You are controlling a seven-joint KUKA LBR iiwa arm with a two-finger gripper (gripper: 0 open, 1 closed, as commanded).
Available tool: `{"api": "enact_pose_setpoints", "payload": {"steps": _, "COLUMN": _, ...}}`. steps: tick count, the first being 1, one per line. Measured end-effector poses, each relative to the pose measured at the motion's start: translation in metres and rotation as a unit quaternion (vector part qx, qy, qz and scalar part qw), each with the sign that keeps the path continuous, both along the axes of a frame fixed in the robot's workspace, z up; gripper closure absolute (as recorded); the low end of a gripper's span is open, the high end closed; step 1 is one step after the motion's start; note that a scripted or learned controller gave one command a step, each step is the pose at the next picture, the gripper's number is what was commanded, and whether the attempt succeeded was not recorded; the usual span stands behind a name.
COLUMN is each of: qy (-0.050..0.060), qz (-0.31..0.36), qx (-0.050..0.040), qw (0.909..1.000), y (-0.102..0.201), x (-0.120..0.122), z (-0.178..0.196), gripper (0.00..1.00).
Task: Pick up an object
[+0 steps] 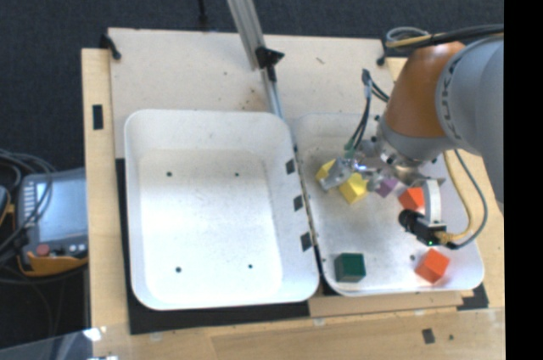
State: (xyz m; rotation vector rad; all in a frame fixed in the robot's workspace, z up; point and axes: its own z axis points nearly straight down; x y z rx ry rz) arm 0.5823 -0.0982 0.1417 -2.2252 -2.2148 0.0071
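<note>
My gripper (346, 173) is low in the right bin (382, 278), at its upper left part, under the grey arm with the orange band. A yellow piece (326, 172) lies just left of it and a yellow block (353, 189) sits right below it, both touching or nearly touching the gripper. A small purple piece (386, 187) and a red-orange piece (411, 199) lie to the right, partly under the wrist. An orange block (433, 265) and a dark green block (349, 267) rest near the bin's front edge.
The left bin (140, 180) sits beside the right one, with a thin wall between them. A slanted metal post (242, 6) rises behind the bins. Black cables (424, 229) hang from the wrist over the right bin.
</note>
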Motion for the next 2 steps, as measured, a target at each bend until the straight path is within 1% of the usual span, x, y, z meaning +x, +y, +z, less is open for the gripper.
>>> {"api": "enact_pose_setpoints", "payload": {"steps": 1, "qy": -0.015, "qz": 0.001, "qx": -0.0028, "qw": 0.9999, "y": -0.0026, "x": 0.0077, "z": -0.0135, "gripper": 0.00}}
{"api": "enact_pose_setpoints", "payload": {"steps": 2, "qy": -0.018, "qz": -0.003, "qx": -0.0024, "qw": 0.9998, "y": -0.0030, "x": 0.0089, "z": -0.0040, "gripper": 1.00}}
